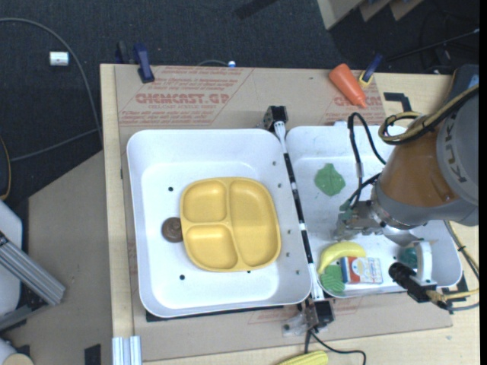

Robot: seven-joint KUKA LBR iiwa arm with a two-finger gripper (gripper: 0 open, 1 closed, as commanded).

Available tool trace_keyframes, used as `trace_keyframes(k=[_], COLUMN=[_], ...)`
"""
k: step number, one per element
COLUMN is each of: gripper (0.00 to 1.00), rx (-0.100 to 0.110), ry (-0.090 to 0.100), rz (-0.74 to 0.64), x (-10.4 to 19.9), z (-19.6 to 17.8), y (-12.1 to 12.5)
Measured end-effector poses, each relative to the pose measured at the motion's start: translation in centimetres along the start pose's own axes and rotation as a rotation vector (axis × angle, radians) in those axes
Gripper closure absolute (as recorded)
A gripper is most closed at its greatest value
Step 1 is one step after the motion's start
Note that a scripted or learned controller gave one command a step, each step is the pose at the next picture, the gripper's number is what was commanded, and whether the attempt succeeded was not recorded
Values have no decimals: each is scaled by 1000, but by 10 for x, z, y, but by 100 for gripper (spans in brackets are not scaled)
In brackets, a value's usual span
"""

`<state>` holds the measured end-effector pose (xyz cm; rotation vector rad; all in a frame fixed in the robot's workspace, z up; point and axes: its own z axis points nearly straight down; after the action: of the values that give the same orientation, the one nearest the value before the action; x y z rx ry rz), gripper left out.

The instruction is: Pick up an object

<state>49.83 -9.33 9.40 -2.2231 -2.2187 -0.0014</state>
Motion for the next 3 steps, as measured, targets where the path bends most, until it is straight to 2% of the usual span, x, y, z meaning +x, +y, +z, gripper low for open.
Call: trace_keyframes(k=[1,2,3], gripper=[0,0,0], rx=[0,-2,-2], ry=[0,-2,-3], rz=[-1,-3,-3], x=[0,-19,-4], z=[0,9,9], y=[0,148,153])
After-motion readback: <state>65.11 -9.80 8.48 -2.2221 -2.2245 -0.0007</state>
